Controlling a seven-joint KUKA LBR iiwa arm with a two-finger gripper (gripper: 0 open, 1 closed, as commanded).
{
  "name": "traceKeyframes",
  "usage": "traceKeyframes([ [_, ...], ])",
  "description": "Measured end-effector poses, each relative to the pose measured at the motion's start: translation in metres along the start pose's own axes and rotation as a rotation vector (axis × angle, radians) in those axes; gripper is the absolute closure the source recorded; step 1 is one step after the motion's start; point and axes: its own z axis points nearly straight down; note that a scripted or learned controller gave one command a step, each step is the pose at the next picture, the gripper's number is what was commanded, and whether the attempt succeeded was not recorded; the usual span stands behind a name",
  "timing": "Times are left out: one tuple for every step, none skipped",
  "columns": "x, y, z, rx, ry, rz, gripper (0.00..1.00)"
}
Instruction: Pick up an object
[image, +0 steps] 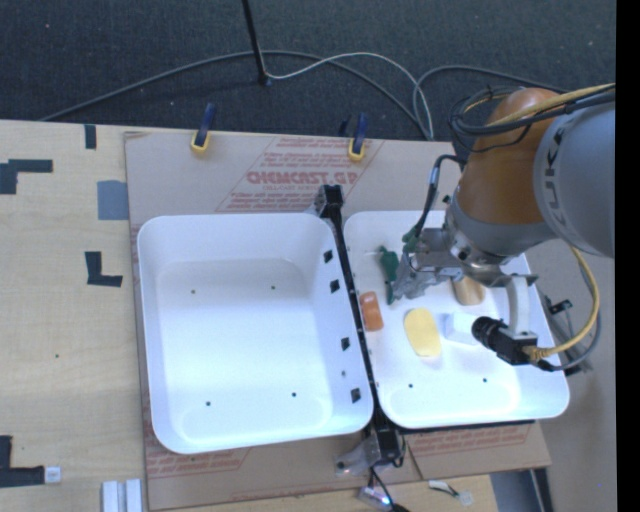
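The arm reaches in from the right over the right bin (470, 400). My gripper (408, 282) hangs low in that bin's upper left part, just right of a green object (386, 263). A yellow oblong object (423, 332) lies below the gripper on the bin floor. An orange object (371, 312) rests against the divider at the bin's left wall. A tan object (467, 291) peeks out from under the wrist on the right. Nothing is visibly held.
The left bin (240, 330) stands beside the right one, parted by a black clip rail (345, 300). A black cable fitting (500, 338) hangs off the arm over the right bin. Cardboard lies under both bins, with clamps at the back.
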Motion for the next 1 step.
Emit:
traceKeyframes([
  [0.0509, 0.0061, -0.0031, -0.001, 0.0, -0.001, 1.0],
])
